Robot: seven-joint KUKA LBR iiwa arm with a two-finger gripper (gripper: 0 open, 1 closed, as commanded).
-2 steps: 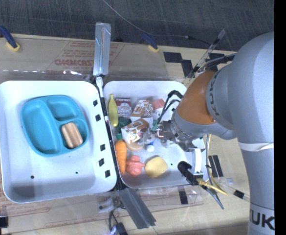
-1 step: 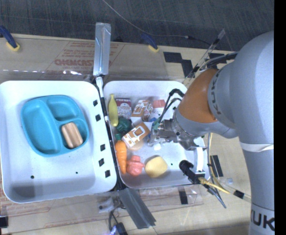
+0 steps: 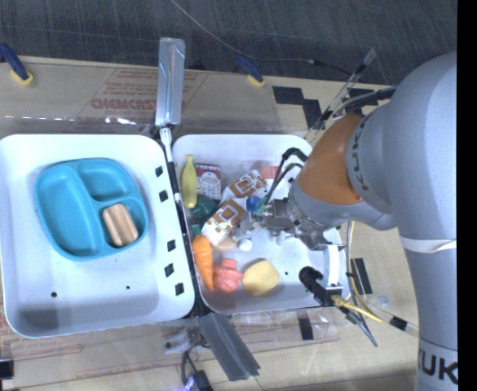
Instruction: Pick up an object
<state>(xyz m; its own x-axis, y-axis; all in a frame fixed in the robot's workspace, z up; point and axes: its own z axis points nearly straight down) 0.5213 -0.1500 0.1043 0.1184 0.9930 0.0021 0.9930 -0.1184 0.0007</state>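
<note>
Down in the right bin [image 3: 299, 300], we see the jaws [image 3: 264, 217] low among the clutter; whether they are wide or narrow we cannot tell. Touching or just left lies a brown-and-white carton [image 3: 224, 221], long axis slanting up-right. Wrist bulk hides the contact.

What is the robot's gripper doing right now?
Gripper: down in the right bin among the toys; open or shut cannot be told.
</note>
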